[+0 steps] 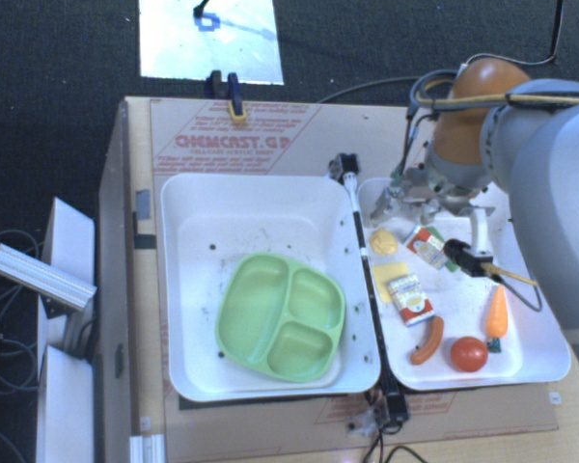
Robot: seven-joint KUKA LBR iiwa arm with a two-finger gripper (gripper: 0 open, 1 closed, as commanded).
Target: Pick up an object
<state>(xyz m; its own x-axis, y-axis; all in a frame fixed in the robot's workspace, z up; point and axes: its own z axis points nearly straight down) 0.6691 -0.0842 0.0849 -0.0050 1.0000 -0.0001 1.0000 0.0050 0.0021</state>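
Listing by size, from the surface point(270, 133) down, a brown board printed in red that carries everything. The arm point(545, 162) comes next, grey with an orange band, entering from the camera's right and bending down over the right bin point(550, 360). The left bin point(188, 258) lies well to the camera's left of the end effector point(410, 199), just across the divider where the two bins meet, and holds a green sectioned tray point(282, 316).

The end effector hangs low over the far corner of the right bin. Whether it is open or closed cannot be told from this slant, and nothing can be seen in its grasp.

Candidate objects, all toy food, lie in the right bin on the camera-near side of the end effector:
- a carrot point(497, 313), well apart toward the bin's right wall
- a sausage point(427, 340), near the bin's near edge
- a red-and-white packet point(411, 299), between the end effector and the sausage
- a second red packet point(427, 248), close by
- a tomato point(468, 354), beside the sausage
- a yellow lemon-like piece point(384, 243), nearest of all, just below the end effector.

Handling judgement: all look light, stiff and smooth, so likely slippery. The round pieces may roll, and a grip across the widest middle seems best. The packets are flat, so a pinch across the short sides would be surer.
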